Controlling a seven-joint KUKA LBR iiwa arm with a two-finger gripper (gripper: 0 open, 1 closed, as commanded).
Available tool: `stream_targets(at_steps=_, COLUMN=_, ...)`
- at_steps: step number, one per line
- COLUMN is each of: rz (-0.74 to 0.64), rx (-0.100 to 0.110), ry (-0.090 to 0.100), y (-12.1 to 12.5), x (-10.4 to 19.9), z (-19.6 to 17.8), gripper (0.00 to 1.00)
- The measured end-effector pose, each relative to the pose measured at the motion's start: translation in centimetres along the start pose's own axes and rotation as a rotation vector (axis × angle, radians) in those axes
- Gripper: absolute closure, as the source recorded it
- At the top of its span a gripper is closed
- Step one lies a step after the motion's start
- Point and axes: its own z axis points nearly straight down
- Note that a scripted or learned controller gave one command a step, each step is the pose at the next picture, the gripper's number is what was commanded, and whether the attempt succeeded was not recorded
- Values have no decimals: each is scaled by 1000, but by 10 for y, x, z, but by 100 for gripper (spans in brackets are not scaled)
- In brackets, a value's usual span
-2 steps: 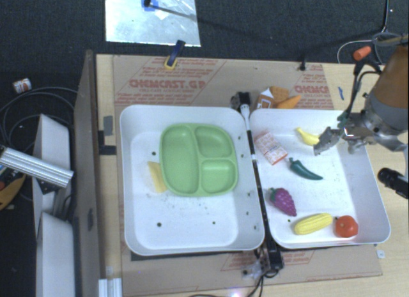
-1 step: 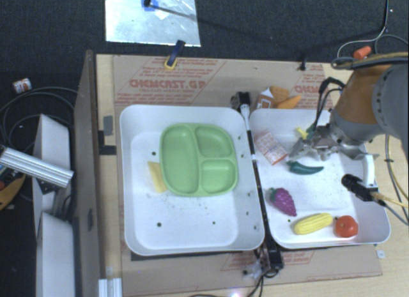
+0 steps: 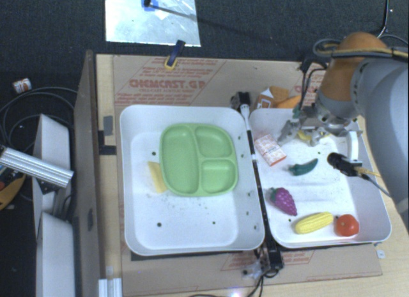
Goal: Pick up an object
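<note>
Now my gripper [image 3: 305, 129] hangs at the right bin's [image 3: 377, 222] far end, finger spread untellable; the green pepper [image 3: 303, 167] lies just nearer, long axis left-right.

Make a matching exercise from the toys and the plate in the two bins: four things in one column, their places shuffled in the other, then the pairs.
Things:
1. green plate
2. tomato
3. purple grapes
4. yellow piece

Places:
A. right bin's near right corner
B. beside the plate, on its left
C. middle of the left bin
D. right bin, close to the divider between bins

Pairs: 1-C, 2-A, 3-D, 4-B
</note>
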Motion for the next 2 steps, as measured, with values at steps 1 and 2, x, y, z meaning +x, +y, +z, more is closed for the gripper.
stream_targets(at_steps=1, rz=-1, rx=-42, ry=-4, y=4, x=-27, z=-61, gripper=0)
stream_targets(at_steps=2, rz=2, rx=-31, ry=-1, y=-64, x=-56, z=-7, gripper=0)
